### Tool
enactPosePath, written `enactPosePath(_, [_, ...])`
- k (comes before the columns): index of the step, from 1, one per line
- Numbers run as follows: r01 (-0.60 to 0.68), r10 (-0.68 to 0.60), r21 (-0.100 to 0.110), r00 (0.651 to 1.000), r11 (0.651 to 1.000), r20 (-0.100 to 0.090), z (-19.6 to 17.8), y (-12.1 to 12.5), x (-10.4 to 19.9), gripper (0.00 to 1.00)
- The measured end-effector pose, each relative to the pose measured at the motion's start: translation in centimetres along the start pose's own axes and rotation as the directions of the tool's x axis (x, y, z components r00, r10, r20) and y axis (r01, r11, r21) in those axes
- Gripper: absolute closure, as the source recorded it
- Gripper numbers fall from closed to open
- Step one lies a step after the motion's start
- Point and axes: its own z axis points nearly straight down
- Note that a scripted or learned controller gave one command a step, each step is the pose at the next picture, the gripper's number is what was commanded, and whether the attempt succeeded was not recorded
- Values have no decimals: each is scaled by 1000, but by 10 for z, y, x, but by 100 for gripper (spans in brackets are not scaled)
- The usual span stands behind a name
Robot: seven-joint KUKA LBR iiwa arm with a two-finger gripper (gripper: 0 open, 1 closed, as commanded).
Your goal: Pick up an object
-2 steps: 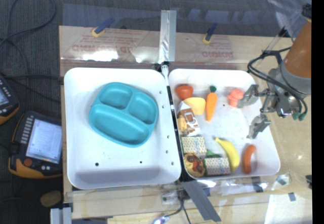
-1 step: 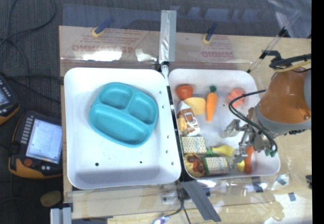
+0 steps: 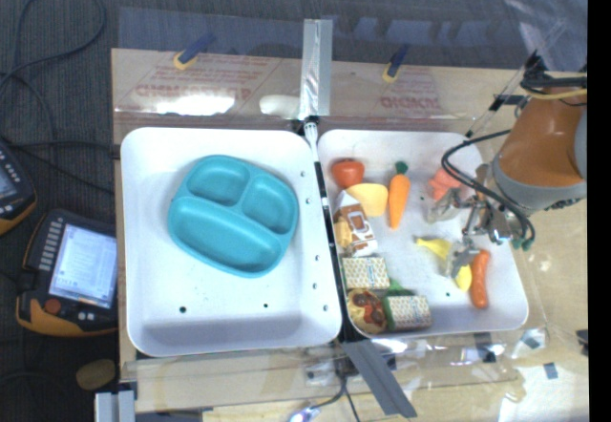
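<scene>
The right bin (image 3: 516,315) holds several toy foods: a red tomato (image 3: 348,171), an orange carrot (image 3: 398,198), a yellow wedge (image 3: 367,198), a small banana (image 3: 434,245), a red chili (image 3: 479,279), a pink piece (image 3: 442,183) and snack packs (image 3: 355,228). My gripper (image 3: 457,221) hangs low over the right part of this bin, between the pink piece and the chili. It is open, and nothing sits between its fingers. The arm's orange band (image 3: 537,138) is above and to the right.
A blue divided plate (image 3: 234,213) lies in the left bin (image 3: 153,315). More packs (image 3: 366,271) and a brown-filled cup (image 3: 367,310) crowd the right bin's front left. Black cables (image 3: 477,181) loop beside the wrist. A divider rail (image 3: 325,220) separates the bins.
</scene>
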Motion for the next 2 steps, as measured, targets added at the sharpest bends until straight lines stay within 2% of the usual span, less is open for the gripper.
enactPosePath(1, [-281,281,0,960,960,1,1,0,-61,0])
enactPosePath(2, [-640,640,4,768,768,-1,2,16,-90,0])
